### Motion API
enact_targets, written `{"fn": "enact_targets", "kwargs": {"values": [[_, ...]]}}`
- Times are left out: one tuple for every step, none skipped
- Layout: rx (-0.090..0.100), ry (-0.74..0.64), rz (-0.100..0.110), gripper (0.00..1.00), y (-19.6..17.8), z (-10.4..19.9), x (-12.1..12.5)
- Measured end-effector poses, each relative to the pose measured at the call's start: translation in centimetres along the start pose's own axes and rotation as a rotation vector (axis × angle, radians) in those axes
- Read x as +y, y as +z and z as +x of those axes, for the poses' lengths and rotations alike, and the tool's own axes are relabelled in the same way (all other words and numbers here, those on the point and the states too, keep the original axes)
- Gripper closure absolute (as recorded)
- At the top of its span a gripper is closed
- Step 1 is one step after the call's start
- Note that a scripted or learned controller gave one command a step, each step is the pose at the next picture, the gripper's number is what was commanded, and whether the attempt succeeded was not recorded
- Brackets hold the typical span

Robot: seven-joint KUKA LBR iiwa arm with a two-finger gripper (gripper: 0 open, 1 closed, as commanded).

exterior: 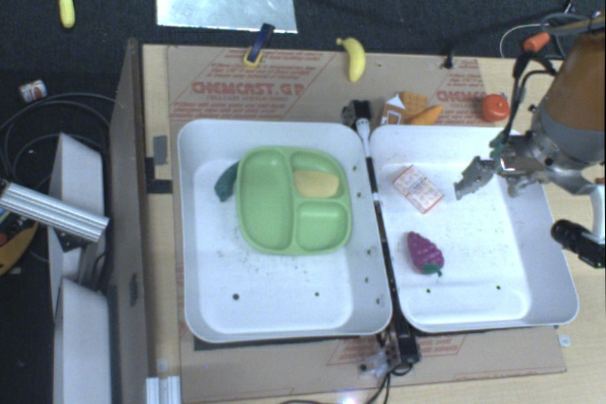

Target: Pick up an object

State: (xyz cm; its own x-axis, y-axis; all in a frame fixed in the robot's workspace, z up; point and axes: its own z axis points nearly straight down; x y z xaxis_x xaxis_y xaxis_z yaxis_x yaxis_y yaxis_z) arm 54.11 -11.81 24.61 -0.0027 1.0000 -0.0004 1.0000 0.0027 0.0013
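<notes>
**Gripper hanging over the right bin, objects lying to its left**

The gripper [471,180] is hovering above the right bin [530,303] in the right-centre of the frame, with nothing between its fingers; whether those fingers are open or closed I cannot tell, since the view is too blurred there; the small red-and-white packet [418,188] is lying on the bin floor just left of the gripper, near it but apart from it; the purple toy fruit with a green stem [425,253] is lying lower in the same bin, below and left of the gripper, well apart from it.

The arm [578,99] is reaching in from the right edge of the frame, its orange-brown section sitting above the grey wrist, the wrist angling down and left toward the bin.

In the left bin [204,298] a green divided plate [284,222] is resting near the middle; a yellow piece [316,181] is lying in its upper right compartment; a dark teal object [225,182] is touching the plate's left rim.
</notes>
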Motion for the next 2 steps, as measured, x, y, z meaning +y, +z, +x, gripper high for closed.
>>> {"fn": "enact_targets", "kwargs": {"values": [[0.005,0.0,0.013,0.0,10.7,3.7,-4.4],[0.001,0.003,0.001,0.0,16.4,3.2,-3.3]]}}
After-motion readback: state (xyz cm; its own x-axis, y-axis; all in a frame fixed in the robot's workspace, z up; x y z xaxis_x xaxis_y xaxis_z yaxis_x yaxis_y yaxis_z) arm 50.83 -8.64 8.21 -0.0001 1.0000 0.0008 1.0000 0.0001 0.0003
